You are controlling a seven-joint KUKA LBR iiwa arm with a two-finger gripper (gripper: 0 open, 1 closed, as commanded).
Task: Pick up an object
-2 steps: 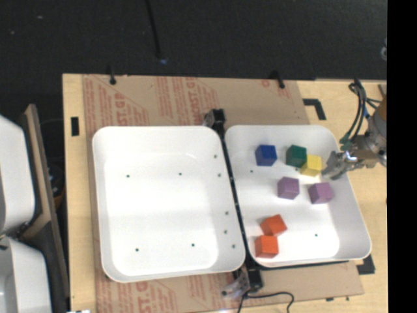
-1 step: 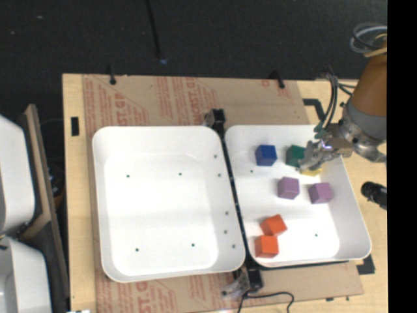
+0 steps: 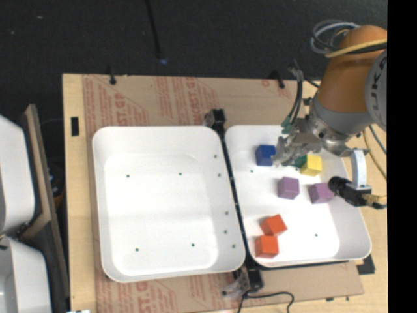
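The right bin (image 3: 339,240) holds several small blocks. A blue block (image 3: 264,154) lies near its back left. A yellow block (image 3: 314,164) sits beside a green piece (image 3: 301,163) that is mostly hidden. Two purple blocks (image 3: 288,188) (image 3: 320,193) rest mid-bin, and two orange blocks (image 3: 274,225) (image 3: 266,245) lie near the front left. My gripper (image 3: 288,154) hangs low over the bin's back part, between the blue block and the yellow one, just right of the blue block. The wrist hides its fingers.
The left bin (image 3: 104,175) stands beside the right one, their rims touching along a dark divider (image 3: 232,188). A black and white fitting (image 3: 352,186) juts over the right bin's right rim. Cables (image 3: 329,34) loop above the arm.
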